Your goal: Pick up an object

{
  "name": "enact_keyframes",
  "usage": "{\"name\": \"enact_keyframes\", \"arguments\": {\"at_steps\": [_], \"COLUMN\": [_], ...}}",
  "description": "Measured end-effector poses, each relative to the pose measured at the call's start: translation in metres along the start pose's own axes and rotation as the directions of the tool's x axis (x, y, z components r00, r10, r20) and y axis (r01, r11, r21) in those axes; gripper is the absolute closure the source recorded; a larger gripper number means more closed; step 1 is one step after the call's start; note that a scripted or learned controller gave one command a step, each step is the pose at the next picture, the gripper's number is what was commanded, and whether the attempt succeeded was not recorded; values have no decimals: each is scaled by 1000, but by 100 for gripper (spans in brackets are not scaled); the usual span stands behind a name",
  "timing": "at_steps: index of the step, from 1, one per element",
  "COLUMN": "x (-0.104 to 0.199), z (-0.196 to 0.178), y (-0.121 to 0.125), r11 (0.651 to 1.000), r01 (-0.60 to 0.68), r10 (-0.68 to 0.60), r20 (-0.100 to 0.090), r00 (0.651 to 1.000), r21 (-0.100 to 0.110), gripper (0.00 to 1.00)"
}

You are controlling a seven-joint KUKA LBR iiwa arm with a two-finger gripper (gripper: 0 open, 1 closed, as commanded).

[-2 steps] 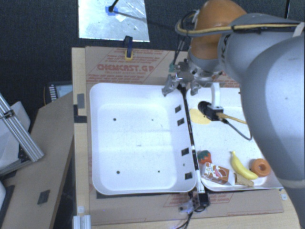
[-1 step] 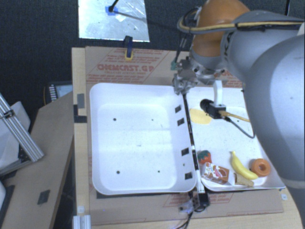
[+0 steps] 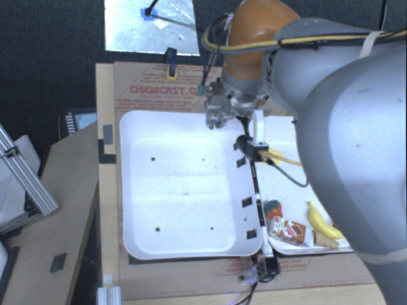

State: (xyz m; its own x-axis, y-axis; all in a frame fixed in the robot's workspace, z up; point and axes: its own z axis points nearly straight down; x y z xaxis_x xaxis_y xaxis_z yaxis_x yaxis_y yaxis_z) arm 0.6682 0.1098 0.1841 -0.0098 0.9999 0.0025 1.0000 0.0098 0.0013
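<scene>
In the right bin [image 3: 280, 183], at its near end, lie a yellow banana [image 3: 322, 223], a red and white snack packet [image 3: 289, 231] and a small red and green item [image 3: 273, 208]. My gripper [image 3: 217, 117] hangs over the far right corner of the left bin [image 3: 137, 170], close to the rim between the two bins. It is seen from above, with nothing visibly held. The grey arm with its orange band [image 3: 257, 21] hides most of the right bin.
Black clips [image 3: 247, 202] line the rim between the bins, and a yellow cable [image 3: 283, 160] runs from a black part at that rim. Both bins sit on cardboard [image 3: 159, 88]. A shiny sheet [image 3: 149, 16] lies at the back; metal rails [image 3: 22, 173] stand at the left.
</scene>
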Motion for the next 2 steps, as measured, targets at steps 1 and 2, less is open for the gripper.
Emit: {"name": "enact_keyframes", "arguments": {"at_steps": [1, 2], "x": [26, 25], "z": [-49, -57], "y": [1, 2], "r11": [1000, 1000], "r01": [-2, 0], "r10": [2, 0], "r20": [0, 2], "r00": [1000, 1000], "r21": [-4, -3], "gripper": [100, 100]}}
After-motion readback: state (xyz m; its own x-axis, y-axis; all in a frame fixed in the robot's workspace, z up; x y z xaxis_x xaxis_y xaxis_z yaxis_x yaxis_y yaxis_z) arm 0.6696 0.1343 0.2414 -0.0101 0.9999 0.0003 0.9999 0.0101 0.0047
